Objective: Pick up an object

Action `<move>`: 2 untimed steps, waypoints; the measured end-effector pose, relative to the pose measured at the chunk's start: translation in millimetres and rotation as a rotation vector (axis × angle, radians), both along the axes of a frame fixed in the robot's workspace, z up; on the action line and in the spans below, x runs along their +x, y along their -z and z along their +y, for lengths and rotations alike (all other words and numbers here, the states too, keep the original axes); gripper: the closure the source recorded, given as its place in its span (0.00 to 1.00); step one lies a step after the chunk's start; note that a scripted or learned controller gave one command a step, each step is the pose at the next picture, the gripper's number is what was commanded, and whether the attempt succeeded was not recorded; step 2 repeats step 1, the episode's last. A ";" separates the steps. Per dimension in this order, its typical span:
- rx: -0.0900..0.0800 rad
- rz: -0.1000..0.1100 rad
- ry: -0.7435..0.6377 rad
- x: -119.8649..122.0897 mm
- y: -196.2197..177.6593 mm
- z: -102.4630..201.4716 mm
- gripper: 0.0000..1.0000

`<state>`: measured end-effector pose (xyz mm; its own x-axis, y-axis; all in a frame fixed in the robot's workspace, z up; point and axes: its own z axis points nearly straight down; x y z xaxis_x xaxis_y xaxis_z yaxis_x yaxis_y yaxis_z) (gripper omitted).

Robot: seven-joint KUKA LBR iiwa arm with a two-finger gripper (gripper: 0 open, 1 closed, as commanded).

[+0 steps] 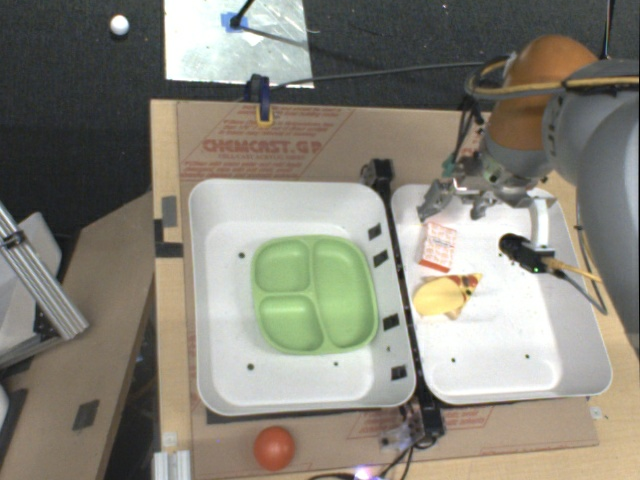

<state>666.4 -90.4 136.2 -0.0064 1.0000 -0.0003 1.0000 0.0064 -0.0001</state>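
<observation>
**Well: jaws open, two loose pieces below**

From the overhead camera I count two bins. The left bin [200, 268] holds one green divided tray [313, 293]. The right bin [560, 368] holds one red-and-white packet [438, 246] and one yellow piece [438, 298] just beside it. The gripper [458, 202] hangs over the packet's far end, jaws spread, gripping nothing.

The gripper [458, 196] hangs over the far end of the right bin [560, 368], near a small red-and-white packet [438, 245]. Just in front of the packet lies a yellow lump [438, 298]. The left bin [215, 268] holds a green divided plate [313, 293]. An orange ball [273, 448] sits outside the bins, at the bench's front.
</observation>
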 end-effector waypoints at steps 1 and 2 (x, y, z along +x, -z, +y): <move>0.000 0.000 -0.001 0.5 51.1 0.6 0.00; 0.000 0.000 -0.001 0.5 51.1 0.6 0.00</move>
